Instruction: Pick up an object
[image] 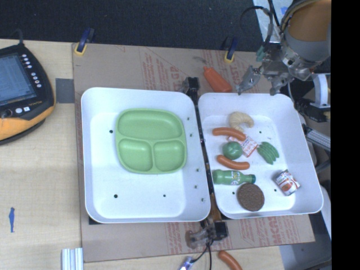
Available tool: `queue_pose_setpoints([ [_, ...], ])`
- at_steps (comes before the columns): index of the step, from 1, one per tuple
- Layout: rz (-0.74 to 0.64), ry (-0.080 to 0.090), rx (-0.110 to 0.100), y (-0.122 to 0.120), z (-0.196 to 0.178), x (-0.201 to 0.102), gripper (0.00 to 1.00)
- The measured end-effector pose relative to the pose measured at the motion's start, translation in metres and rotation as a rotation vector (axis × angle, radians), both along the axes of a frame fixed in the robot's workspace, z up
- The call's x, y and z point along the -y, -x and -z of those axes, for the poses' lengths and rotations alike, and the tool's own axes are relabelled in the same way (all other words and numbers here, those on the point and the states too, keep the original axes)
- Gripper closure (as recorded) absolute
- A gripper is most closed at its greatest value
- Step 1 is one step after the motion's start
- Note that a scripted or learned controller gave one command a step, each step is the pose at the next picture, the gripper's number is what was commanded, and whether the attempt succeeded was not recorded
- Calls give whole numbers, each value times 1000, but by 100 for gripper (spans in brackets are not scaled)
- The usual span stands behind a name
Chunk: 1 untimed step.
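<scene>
Two shallow white bins sit side by side on the bench. The left bin [95, 204] carries a green divided plate [151, 140] toward its far half. The right bin [306, 204] carries the loose things I may pick from. A pale bread roll [241, 118] lies near its far edge. Just on the near side of the roll is a sausage [229, 133], and a second sausage [233, 162] lies near the bin's middle. Between the two sausages sits a round green vegetable [232, 149], touching a small red-and-white packet [249, 147] on its right. A green pea pod [269, 152] lies a little farther right. A green bottle [233, 178] lies on its side at the bin's left edge, a dark round cookie [250, 197] rests near the near edge, and a small red-and-white can [286, 182] lies tilted toward the near right corner.

My claw [262, 84] hangs over the far edge of the right bin, above the rim. Its two fingers are spread apart with nothing between them. An orange carrot [216, 80] lies on the bench beyond the bins, left of my claw. A tablet in an orange case [22, 91] rests at the bench's left edge. Another orange piece [230, 260] lies at the near edge.
</scene>
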<state>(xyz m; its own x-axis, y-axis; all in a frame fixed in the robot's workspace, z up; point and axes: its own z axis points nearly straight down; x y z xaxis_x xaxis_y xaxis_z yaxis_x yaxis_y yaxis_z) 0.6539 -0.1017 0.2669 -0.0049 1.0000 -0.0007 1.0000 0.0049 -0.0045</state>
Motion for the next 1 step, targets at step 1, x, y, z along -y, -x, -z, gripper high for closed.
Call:
queue_pose_setpoints([
  [1,-1,1,-2,35,95,-1,0],
])
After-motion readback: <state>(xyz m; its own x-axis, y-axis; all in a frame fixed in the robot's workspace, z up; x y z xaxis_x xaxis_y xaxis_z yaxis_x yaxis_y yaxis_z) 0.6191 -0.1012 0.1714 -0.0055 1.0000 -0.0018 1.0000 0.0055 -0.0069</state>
